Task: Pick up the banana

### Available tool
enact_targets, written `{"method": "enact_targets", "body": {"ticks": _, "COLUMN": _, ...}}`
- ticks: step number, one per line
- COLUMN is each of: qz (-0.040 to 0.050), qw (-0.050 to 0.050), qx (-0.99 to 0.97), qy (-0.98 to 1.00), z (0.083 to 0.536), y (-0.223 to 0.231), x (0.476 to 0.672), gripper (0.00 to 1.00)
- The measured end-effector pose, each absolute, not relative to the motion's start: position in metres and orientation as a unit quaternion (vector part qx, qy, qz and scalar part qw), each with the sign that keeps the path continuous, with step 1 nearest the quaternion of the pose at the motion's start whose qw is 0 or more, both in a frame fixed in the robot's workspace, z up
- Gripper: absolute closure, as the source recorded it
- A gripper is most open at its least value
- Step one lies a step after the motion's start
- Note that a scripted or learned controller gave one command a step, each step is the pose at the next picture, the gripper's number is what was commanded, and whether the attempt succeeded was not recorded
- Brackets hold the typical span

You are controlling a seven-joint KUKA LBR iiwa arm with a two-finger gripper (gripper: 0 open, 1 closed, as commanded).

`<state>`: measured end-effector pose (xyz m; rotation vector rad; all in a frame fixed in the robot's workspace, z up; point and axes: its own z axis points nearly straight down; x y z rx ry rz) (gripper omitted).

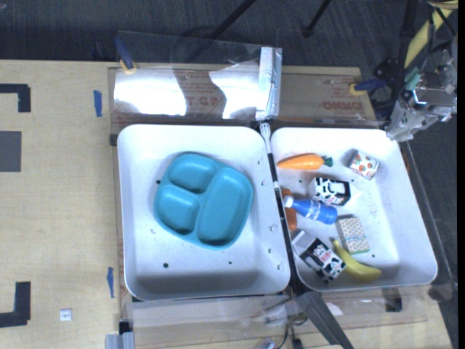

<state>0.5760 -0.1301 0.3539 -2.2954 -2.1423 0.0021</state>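
the banana (356, 264) lies in the right bin (418, 217), near its front edge, with its curve open toward the back. it is not alone there. a small black and white box (324, 259) touches its left end, and a checked beige block (353, 233) sits just behind it, touching or almost touching its upper side. further back in the same bin are a blue bottle (314, 210), a cow-patterned cube (332, 190), a carrot (299, 162) and a small die-like cube (363, 165). the left bin (138, 217) holds a blue divided tray (203, 198).

the pincer (415, 111) is at the back right corner of the right bin, above its rim, well apart from the banana. it is small and blurred here, so i cannot tell if it is apart or together, and nothing is visible in it. i judge that the approach is not yet begun.

several things could go wrong from here. the banana is crowded on two sides, so a descent that is a little off could land on the box or on the block, and the pincer may clamp one of them instead. the banana is also close to the front wall of the bin, so a side of the pincer could hit the rim. the skin is smooth and round, so a grasp near the thin end could slip when lifting. a grasp across the middle, where the front side is free, seems the safer choice.
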Motion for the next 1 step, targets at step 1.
{"method": "enact_targets", "body": {"ticks": 1, "qz": 0.0000, "qw": 0.000, "qx": -0.730, "qy": -0.683, "z": 0.3791, "y": -0.0507, "x": 0.5582, "gripper": 1.00}}
